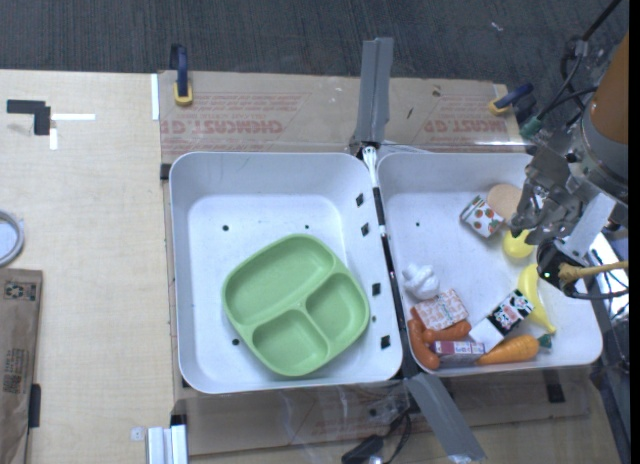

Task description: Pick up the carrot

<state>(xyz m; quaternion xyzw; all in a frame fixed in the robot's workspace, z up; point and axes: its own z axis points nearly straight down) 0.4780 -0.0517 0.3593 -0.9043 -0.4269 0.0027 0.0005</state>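
The carrot [510, 350], orange with a small green end, lies flat near the front right corner of the right bin [440, 184]. It rests beside a small red packet [460, 350] and a black-and-white box [511, 312]. My gripper [538, 224] hangs over the bin's right side, well behind the carrot, just above a yellow toy [518, 245]. Its two dark fingers stand apart, open, with nothing between them.
A banana [534, 297], a strawberry-print box [483, 218], a tan disc [505, 197], a white crumpled item [420, 279], a patterned card [441, 307] and orange-red toys [437, 334] crowd the right bin. A green divided plate [295, 304] lies in the left bin [200, 252].
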